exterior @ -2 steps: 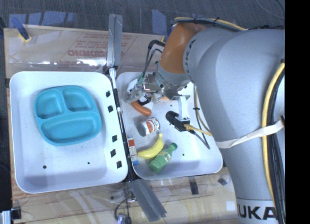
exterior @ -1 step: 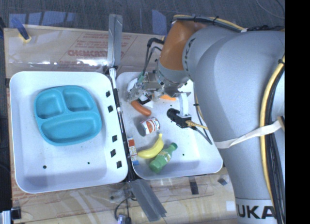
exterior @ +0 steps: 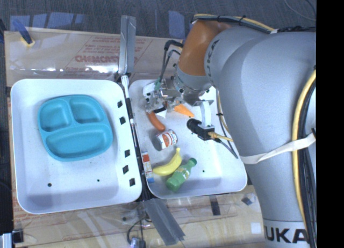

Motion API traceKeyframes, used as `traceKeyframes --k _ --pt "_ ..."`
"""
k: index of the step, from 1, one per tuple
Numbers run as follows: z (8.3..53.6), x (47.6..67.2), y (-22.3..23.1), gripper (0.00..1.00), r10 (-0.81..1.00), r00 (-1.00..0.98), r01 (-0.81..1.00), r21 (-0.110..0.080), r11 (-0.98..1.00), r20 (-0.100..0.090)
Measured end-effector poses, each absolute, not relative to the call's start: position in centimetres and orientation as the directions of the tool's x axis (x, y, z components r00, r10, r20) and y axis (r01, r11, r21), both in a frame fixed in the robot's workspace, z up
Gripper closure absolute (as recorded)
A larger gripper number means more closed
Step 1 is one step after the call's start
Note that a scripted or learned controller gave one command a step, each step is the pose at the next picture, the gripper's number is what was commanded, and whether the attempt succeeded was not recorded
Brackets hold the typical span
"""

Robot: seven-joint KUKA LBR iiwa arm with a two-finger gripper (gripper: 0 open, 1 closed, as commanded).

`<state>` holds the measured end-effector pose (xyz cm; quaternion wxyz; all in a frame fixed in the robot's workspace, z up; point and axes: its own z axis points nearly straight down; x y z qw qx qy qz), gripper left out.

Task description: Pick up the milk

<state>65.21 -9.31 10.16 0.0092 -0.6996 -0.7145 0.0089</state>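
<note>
In the left bin (exterior: 21, 150) we see a blue divided plate (exterior: 75, 126). In the right bin (exterior: 228, 174) lie a sausage (exterior: 156, 121), a can (exterior: 164, 139), a banana (exterior: 167, 163), a green bottle (exterior: 180, 174) and a carrot (exterior: 184, 110). We cannot pick out the milk with certainty. At that bin's far end we find the pincer (exterior: 156, 97), low among the things; its state we cannot tell.

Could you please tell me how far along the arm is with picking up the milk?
Done so far: the grey arm's two-finger gripper is over the back of the right white bin. In hand: nothing shows between its fingers. Left: I cannot identify the milk; a small white and red cylindrical container lying beside the yellow banana may be it, still ungrasped.
</note>
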Motion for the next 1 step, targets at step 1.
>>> traceKeyframes --k 1 --pt "14.16 65.68 -10.06 1.0 0.999 0.043 0.999 -0.001 -0.043 -0.001"
